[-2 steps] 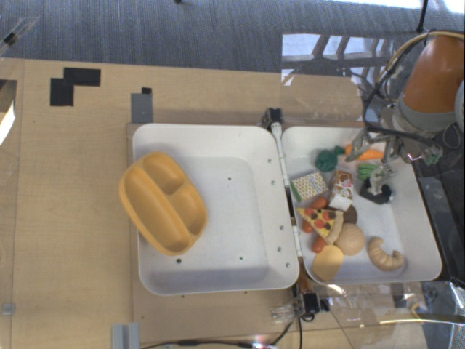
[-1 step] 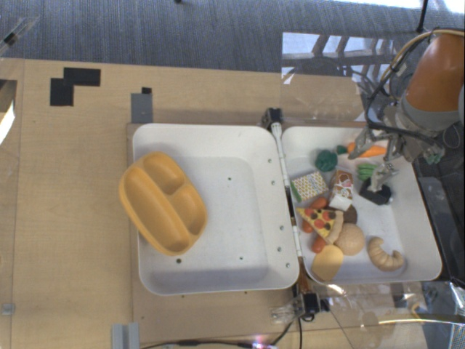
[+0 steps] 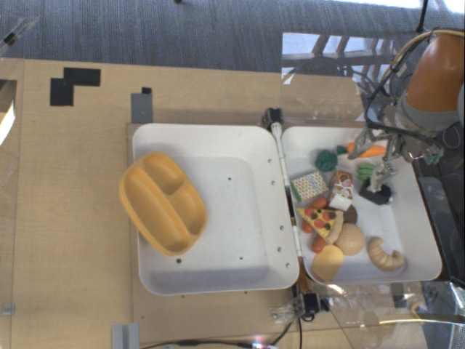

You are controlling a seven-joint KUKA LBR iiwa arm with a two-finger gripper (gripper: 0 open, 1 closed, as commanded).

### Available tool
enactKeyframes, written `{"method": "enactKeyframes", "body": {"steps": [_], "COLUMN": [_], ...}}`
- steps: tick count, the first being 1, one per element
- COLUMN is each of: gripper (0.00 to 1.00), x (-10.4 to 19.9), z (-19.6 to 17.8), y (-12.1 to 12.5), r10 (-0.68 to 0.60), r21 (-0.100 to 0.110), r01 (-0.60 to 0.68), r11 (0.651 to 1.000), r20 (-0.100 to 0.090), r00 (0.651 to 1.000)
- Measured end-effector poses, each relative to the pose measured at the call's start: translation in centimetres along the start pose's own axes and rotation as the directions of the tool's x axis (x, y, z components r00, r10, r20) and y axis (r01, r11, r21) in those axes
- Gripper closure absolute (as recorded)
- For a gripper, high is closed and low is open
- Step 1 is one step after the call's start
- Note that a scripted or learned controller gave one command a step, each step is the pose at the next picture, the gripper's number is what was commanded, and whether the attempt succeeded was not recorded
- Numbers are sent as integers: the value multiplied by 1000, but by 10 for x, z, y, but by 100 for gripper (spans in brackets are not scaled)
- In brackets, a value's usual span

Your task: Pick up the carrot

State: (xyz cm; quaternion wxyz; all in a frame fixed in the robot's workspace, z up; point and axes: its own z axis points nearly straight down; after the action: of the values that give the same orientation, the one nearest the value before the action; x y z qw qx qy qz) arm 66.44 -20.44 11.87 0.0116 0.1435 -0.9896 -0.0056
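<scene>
matt wooden bench [image 3: 65, 217], smooth white plastic bins [image 3: 218, 267], glossy yellow plastic tray [image 3: 161, 202]

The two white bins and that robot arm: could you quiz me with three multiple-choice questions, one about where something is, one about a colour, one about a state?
1. Where does the carrot lie?
A. far end of the right bin
B. on the yellow plate
C. on the bare bench

2. What colour is the divided plate in the left bin?
A. blue
B. yellow
C. red

3. How does the gripper stand to the carrot?
A. lifted high with the carrot
B. low in the right bin, beside the carrot
C. over the left bin

Answers: 1 A, it lies by the bin's far wall. 2 B, the plate is plainly yellow. 3 B, the carrot rests on the bin floor next to it.
</scene>
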Motion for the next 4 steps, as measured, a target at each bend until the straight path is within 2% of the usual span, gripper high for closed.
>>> {"method": "enactKeyframes", "body": {"steps": [1, 2, 3, 4], "gripper": [0, 0, 0, 0], "x": [1, -6, -8, 21], "z": [-6, -31, 28, 31], "y": [1, -2, -5, 6], "r10": [22, 68, -14, 361], "r21": [0, 14, 22, 6], "r01": [-22, -69, 14, -362], "r11": [1000, 998, 1000, 932], "r20": [2, 34, 31, 38], "r00": [1000, 997, 999, 932]}}
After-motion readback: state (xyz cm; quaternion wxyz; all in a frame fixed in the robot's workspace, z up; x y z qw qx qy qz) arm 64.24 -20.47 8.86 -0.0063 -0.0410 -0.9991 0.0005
